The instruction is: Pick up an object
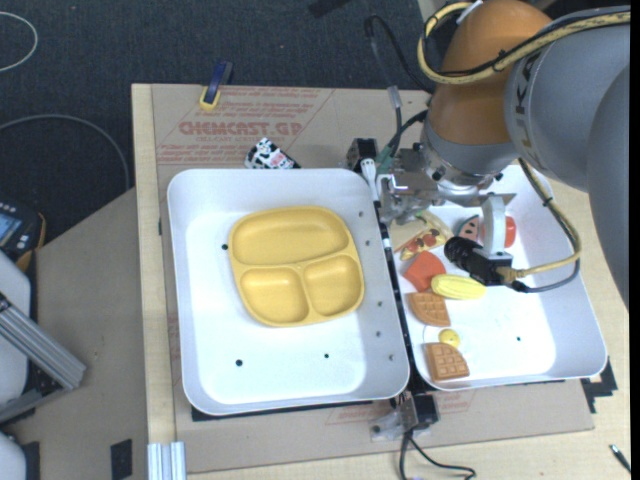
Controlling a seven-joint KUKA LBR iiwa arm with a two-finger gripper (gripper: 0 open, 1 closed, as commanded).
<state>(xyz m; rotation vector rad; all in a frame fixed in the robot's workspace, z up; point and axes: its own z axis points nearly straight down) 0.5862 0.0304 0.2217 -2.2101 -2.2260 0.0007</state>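
Note:
The right bin (560, 338) holds several toy food pieces: a red piece (425, 266), a yellow oblong piece (457, 287), a brown waffle (430, 308) and a second waffle (447, 362) near the front rim. A pale slice with red spots (421, 238) lies just under the wrist. My gripper (405, 206) hangs low over the bin's back left corner, close to the divider between the bins and right above that slice. The wrist hides much of the gripper. Nothing can be seen held in it.
The left bin (190, 278) carries a yellow divided plate (295, 263). A small black-and-white object (268, 154) and a blue and yellow clip (213, 86) lie on the bench behind it. An orange-red piece (510, 230) sits behind the wrist bracket.

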